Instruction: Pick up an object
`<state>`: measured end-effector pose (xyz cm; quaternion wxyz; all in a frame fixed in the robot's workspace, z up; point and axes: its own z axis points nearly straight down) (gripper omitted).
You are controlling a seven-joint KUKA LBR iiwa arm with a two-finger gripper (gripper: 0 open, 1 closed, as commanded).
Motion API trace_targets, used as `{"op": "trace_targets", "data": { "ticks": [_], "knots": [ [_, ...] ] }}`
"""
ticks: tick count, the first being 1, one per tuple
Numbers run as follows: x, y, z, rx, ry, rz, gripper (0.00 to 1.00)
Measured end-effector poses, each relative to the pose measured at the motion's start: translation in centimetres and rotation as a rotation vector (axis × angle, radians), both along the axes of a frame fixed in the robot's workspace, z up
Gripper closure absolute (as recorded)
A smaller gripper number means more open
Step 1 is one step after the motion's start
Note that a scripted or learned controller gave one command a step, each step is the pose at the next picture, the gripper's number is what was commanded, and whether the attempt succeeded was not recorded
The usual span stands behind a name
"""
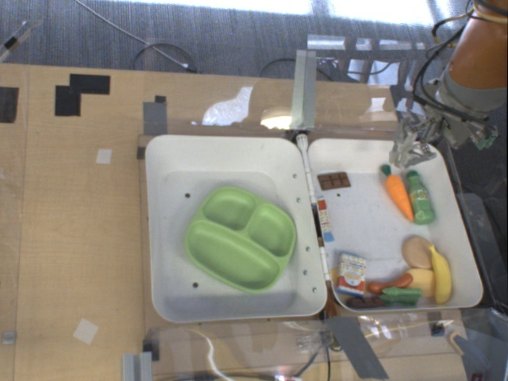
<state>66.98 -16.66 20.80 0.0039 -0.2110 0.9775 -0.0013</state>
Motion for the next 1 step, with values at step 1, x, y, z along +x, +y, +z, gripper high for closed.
{"op": "trace_targets", "data": {
  "ticks": [1],
  "knots": [
    [-3.56, 5.74, 6.87, 0.003, -0.008, -0.14, 1.0]
  ]
}}
